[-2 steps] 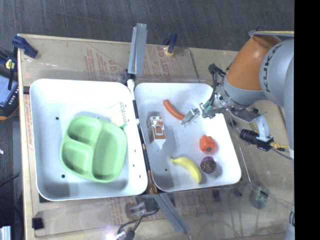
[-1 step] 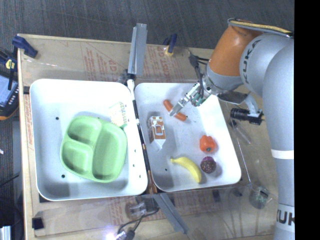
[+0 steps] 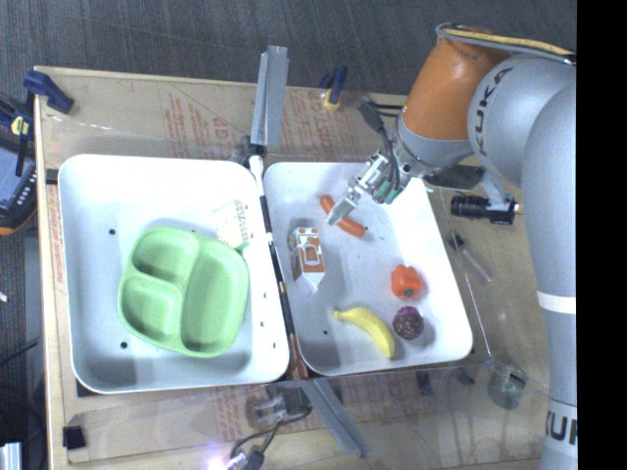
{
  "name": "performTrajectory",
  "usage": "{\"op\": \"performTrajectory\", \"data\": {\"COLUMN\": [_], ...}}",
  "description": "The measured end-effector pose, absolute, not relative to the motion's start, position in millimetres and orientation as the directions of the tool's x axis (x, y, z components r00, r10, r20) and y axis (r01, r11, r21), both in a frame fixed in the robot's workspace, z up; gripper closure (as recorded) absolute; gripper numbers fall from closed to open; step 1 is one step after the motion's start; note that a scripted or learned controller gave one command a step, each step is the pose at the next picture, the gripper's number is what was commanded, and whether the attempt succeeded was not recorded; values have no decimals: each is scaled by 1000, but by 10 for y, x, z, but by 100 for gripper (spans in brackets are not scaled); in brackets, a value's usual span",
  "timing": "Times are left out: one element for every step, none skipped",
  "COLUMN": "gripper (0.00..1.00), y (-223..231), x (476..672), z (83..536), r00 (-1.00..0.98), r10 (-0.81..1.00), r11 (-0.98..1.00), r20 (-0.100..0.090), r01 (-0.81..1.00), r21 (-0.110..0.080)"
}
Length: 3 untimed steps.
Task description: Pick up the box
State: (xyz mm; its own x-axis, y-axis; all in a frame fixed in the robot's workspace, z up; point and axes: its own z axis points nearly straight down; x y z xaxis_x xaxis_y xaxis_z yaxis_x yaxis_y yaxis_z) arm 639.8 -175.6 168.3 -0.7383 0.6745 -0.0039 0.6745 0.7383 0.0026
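The box (image 3: 308, 253), small, white with an orange-brown printed face, lies in the right bin (image 3: 436, 228) near its left wall. My gripper (image 3: 346, 208) hangs over the upper middle of that bin, up and to the right of the box and apart from it. Its tip is right above an orange carrot (image 3: 351, 227). Nothing from the bin is seen in its grasp.
The right bin also holds a red tomato-like fruit (image 3: 408, 282), a banana (image 3: 367, 328) and a dark round fruit (image 3: 409, 323) toward its front right. The left bin (image 3: 88, 189) holds a green divided plate (image 3: 184, 292) and a small pale item (image 3: 232, 224).
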Motion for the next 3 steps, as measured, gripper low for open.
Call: {"op": "performTrajectory", "data": {"gripper": [0,0,100], "y": [-1725,-2084,-2067], "x": [6499,6523,6544], "z": [1125,936,1057], "r00": [-765,-714,-718], "r10": [643,701,696], "r11": [765,714,718], "r20": [-16,-3,-8], "r01": [643,701,696], "r21": [9,1,3]}}
